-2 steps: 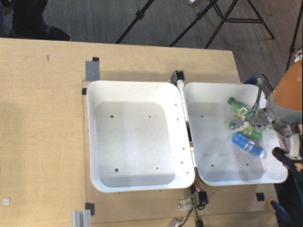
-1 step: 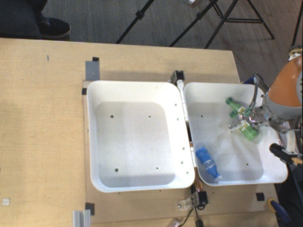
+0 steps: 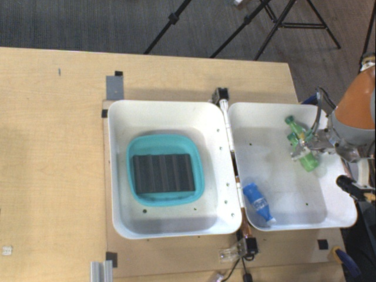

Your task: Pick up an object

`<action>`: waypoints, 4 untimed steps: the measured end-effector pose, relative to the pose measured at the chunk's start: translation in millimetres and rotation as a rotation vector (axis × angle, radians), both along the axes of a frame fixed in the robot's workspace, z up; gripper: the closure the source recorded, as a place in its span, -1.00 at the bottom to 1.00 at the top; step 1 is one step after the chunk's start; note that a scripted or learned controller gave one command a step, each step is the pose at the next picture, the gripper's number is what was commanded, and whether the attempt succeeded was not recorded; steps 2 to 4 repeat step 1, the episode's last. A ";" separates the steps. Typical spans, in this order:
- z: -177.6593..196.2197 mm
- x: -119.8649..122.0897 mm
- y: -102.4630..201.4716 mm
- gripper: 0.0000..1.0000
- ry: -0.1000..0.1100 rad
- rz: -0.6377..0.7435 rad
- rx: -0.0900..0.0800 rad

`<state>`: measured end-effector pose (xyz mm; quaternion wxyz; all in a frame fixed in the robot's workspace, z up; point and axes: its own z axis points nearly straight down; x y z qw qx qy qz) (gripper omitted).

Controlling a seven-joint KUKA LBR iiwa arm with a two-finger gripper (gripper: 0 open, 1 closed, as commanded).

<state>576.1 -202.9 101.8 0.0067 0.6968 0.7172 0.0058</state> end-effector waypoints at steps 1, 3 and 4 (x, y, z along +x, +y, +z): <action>65.3 18.5 69.2 1.00 0.010 -0.003 0.001; 65.3 18.5 69.2 1.00 0.010 -0.003 0.001; 65.3 18.5 69.2 1.00 0.010 -0.003 0.001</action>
